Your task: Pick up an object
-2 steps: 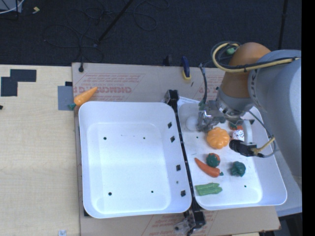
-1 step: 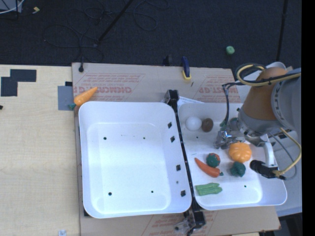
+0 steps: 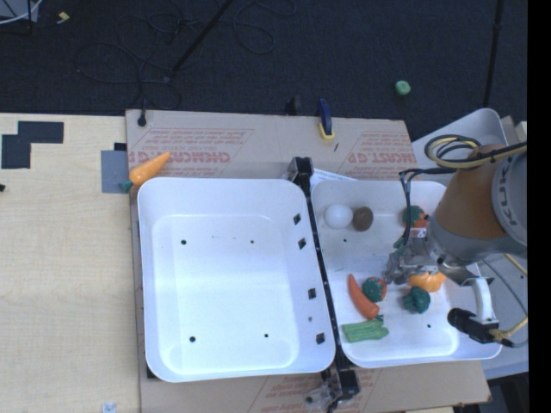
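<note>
Gripper (image 3: 403, 265), low inside the right bin (image 3: 392, 355), among the toys near the bin's middle; whether its tips stand apart or together cannot be told, since the wrist and its cabling cover them from above, and no object shows between them. Nearest items: dark green toy (image 3: 373, 288), just beside the tip on the near-left; orange piece (image 3: 427, 280), just to its right, against the arm's grey body; second green toy (image 3: 417, 299), a little further toward the bin's front. Next ring out: red-orange carrot-shaped piece (image 3: 362, 297), lying at a slant and touching or nearly touching the dark green toy; flat green piece (image 3: 365, 332), near the front wall; white ball (image 3: 338, 217) and brown ball (image 3: 362, 218), side by side near the far wall, well apart from the tip. Left bin (image 3: 155, 274), white, beside the right one. Stray orange carrot (image 3: 148, 168), on the cardboard outside the bins. Handling note, as judgement: the cluster is crowded, so a clean pick wants one target, probably the dark green toy, centred between the tips before closing, approached straight down so the neighbours are not shoved aside; lift slowly and confirm the object rises with the tip.
</note>
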